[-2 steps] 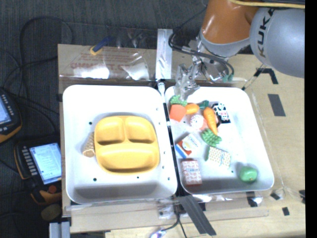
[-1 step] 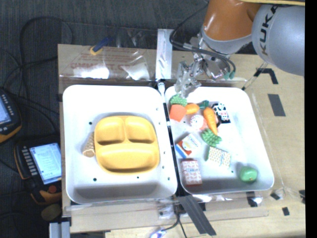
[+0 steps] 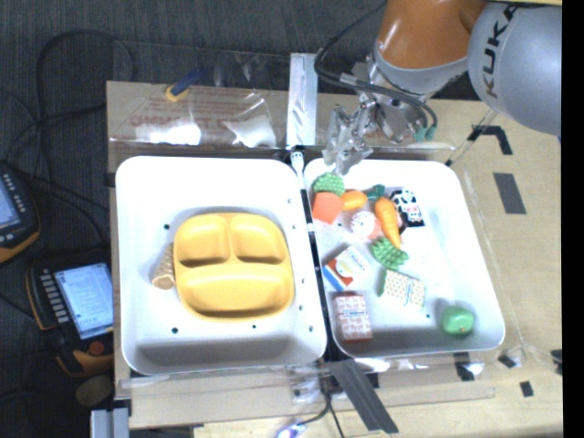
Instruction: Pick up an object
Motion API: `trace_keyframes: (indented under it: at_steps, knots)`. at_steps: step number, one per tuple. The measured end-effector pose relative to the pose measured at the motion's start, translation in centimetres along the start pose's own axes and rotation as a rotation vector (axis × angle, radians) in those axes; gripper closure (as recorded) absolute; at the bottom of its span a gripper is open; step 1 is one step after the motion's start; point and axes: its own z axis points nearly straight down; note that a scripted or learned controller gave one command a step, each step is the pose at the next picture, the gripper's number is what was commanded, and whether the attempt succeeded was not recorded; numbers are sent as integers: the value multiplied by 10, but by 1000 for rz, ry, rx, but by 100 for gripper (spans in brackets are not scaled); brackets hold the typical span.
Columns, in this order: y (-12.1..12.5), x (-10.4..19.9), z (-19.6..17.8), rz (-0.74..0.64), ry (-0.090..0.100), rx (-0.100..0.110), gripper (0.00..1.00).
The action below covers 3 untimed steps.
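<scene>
Carrot (image 3: 388, 221) lengthwise up-down, tip toward bin's near side

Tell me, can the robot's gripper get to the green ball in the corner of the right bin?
Probably yes. The green ball sits by itself near the right bin's front corner, with nothing on top of it. The gripper hangs over the far rim, so it has to cross above the toy carrot.

Hand (image 3: 345, 153) above toy-filled right bin (image 3: 474, 245)
</scene>
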Motion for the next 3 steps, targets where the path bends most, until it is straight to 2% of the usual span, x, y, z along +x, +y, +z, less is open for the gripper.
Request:
trace_keyframes:
  at_steps: [3]
  knots:
    - [-1, -4, -30, 4, -16, 4, 100]
